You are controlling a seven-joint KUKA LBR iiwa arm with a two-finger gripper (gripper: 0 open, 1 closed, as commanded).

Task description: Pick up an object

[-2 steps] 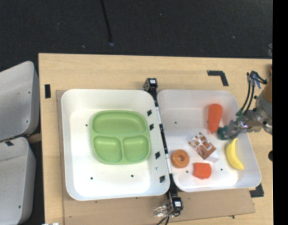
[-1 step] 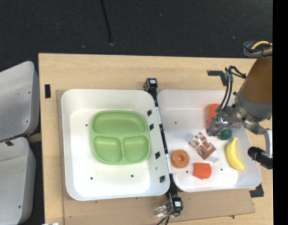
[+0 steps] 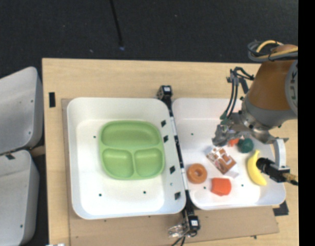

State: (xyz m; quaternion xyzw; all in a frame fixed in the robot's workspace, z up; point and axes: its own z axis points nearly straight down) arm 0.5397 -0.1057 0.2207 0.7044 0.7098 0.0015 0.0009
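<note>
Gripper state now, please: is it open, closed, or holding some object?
Gripper: cannot be told. It hangs over the right bin, just above the brown-and-white block.

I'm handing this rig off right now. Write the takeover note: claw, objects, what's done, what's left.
Claw: low over the right bin, just above the brown-and-white block; whether it is open or shut can't be made out. Nothing visibly gripped.
Right bin objects: the block, orange ring, red-orange piece, banana, dark green ball.
Left bin: green divided plate.
Done: arm positioned over the objects.
Left: grasp one object and lift it; likely the block, being nearest.
</note>
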